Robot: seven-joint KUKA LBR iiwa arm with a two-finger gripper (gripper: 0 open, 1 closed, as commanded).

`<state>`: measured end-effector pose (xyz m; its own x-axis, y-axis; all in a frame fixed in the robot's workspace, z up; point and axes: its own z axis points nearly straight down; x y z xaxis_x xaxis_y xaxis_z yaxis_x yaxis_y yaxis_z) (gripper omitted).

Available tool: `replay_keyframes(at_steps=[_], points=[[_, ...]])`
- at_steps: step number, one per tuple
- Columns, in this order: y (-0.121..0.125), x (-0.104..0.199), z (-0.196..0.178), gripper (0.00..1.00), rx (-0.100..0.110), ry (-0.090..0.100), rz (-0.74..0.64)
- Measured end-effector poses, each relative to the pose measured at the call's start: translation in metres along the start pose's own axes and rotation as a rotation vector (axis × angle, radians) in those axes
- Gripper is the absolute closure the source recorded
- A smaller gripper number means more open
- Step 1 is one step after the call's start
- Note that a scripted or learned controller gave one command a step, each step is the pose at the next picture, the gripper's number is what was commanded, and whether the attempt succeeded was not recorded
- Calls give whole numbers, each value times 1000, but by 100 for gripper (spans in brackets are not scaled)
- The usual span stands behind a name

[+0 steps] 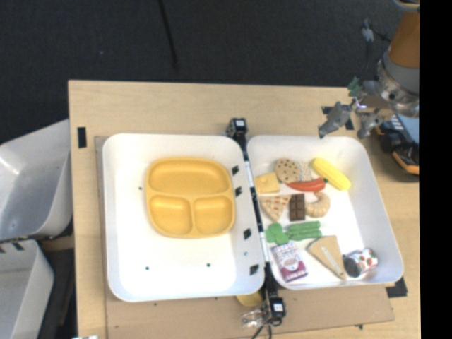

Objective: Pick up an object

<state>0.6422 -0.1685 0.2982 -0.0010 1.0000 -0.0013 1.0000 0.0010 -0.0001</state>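
Bins sit side by side on a wooden bench. In the left bin lies a yellow tray with three compartments, one long across the top and two smaller below. The right bin holds a heap of toy food: a cookie beside a yellow corn cob, a red chilli just under them, a cheese block near the divider, a pizza slice, a chocolate bar and a pale croissant-like piece close together, green beans below those, then a small pink packet, a tan wedge and a black-and-white piece at the near edge. The arm stands at the upper right, outside the bins, with the gripper hanging over the bench just beyond the right bin's far rim, well apart from the food. Nothing is seen in its grasp; whether it is wide or narrow cannot be told.
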Motion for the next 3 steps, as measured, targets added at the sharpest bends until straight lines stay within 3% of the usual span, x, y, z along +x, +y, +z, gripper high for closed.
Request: replay_keyframes(at_steps=[1,2,3], points=[[1,0,-11,100,-3,-1,-3],[-5,8,-19,100,2,-2,1],[-8,77,-101,100,-10,1,-8]])
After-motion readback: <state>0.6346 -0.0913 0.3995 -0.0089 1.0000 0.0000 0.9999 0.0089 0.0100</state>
